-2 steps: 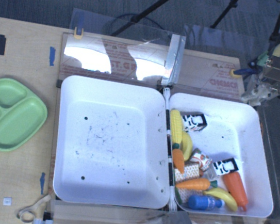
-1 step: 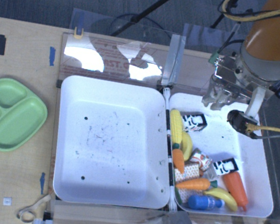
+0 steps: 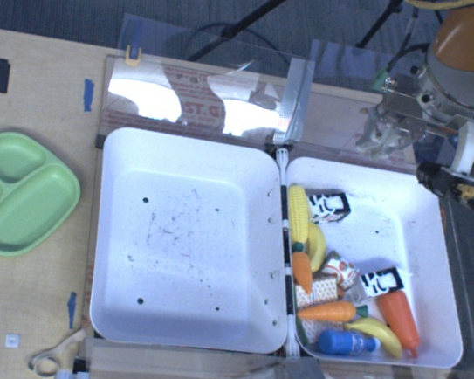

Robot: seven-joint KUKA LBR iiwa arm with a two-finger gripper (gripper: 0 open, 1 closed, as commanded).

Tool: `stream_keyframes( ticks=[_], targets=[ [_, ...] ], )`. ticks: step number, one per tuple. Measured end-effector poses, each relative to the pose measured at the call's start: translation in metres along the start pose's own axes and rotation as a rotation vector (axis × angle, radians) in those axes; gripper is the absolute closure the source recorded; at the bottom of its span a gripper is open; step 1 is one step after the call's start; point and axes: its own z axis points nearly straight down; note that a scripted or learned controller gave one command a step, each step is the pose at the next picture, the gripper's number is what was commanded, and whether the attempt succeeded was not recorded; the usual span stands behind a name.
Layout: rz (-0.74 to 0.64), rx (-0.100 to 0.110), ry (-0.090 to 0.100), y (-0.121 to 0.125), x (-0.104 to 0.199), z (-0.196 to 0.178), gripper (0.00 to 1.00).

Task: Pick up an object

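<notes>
Targets are all sitting in the right bin (image 3: 438, 258), piled along its left wall and near edge. Corn cob (image 3: 298, 213) is lying long axis 12-to-6 against the divider, a banana (image 3: 317, 245) just beside it. Carrots: one (image 3: 301, 271) running 12-to-6 below the corn, one (image 3: 326, 310) lying roughly 3-to-9, a fatter one (image 3: 399, 317) angling toward 5. Blue bottle (image 3: 344, 341) and a second banana (image 3: 379, 334) are sitting at the near edge.

Gripper (image 3: 384, 136) is hanging over the bin's far rim, nothing in it; can't tell how wide it's standing. The pile is lying at about 6-to-7 o'clock from it, corn nearest.

Left bin (image 3: 119, 211) is holding nothing. Green divided plate (image 3: 14, 192) is sitting well apart at 9 o'clock.
</notes>
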Motion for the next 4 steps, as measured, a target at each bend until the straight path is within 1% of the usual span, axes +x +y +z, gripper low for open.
stream_keyframes(
  ticks=[1, 2, 3, 4],
  targets=[
    [-0.145, -0.002, 0.0, 0.023, -0.007, -0.038, 1.0],
    [-0.235, -0.002, 0.0, -0.016, -0.069, -0.1, 1.0],
    [-0.236, -0.007, -0.002, -0.015, -0.068, -0.111, 1.0],
    [0.174, 0.003, 0.0, 0.003, -0.116, -0.011, 1.0]
  ],
)
